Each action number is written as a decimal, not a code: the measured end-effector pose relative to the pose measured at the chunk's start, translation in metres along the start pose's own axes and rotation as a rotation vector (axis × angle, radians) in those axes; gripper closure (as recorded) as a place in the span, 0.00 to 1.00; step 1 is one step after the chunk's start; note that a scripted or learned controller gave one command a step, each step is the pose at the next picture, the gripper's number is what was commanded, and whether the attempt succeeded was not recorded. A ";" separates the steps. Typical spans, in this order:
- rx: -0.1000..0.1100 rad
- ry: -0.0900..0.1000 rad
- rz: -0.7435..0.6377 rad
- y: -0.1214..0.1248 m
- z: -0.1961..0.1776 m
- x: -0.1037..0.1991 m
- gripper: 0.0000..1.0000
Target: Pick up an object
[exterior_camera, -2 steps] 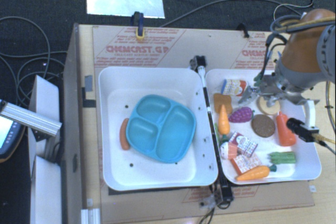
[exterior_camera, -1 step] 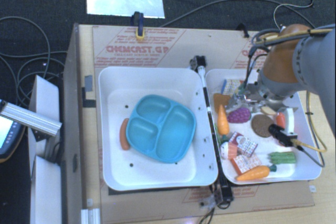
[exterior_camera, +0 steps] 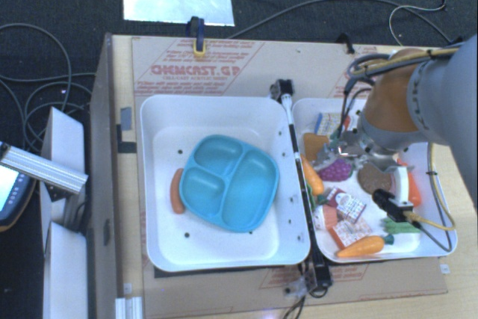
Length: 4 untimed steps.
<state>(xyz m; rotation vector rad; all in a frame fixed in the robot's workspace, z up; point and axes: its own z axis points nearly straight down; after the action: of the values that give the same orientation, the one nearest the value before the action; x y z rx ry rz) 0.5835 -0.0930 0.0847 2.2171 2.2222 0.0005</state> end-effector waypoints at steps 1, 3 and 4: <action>-0.003 0.000 -0.001 0.001 -0.011 0.000 1.00; -0.004 0.001 -0.002 0.071 -0.001 0.004 0.00; -0.003 0.000 -0.003 0.068 -0.001 0.007 0.00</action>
<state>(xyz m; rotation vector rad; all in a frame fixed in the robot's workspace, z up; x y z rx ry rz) 0.6513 -0.0859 0.0859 2.2130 2.2241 0.0039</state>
